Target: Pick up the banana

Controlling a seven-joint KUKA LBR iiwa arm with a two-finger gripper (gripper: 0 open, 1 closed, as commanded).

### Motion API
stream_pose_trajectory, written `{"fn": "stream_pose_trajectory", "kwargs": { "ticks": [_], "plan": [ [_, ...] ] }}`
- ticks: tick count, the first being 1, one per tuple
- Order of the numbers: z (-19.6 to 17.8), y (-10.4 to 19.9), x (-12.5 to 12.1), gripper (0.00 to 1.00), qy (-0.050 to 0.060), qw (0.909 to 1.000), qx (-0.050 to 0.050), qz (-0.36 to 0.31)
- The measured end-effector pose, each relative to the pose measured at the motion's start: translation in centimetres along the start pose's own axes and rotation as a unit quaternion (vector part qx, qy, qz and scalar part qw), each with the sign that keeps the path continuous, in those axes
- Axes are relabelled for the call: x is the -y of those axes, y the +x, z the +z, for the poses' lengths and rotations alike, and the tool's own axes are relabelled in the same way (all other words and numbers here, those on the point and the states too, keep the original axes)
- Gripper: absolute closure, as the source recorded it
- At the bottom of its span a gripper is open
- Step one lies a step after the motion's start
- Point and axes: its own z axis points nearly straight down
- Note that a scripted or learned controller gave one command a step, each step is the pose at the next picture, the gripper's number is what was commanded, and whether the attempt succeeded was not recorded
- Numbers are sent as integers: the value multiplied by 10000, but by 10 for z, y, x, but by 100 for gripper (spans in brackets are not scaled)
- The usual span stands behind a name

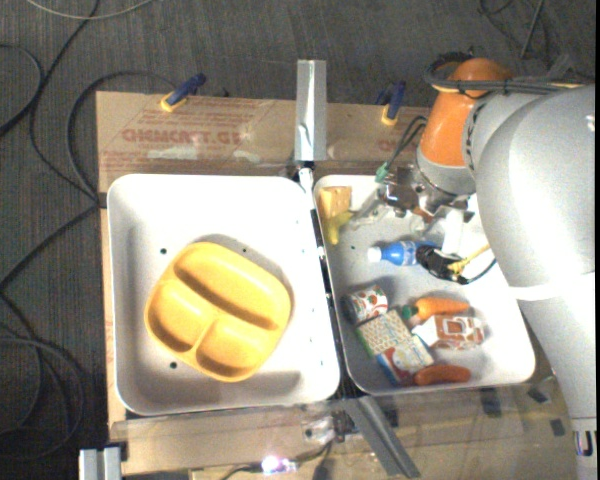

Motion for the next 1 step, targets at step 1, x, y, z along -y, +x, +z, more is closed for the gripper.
{"fn": "stream_pose_trajectory", "kwargs": {
  "ticks": [1],
  "plan": [
    [-1, 9, 25, 0, -122, 9966, -18, -811]
  ]
}}
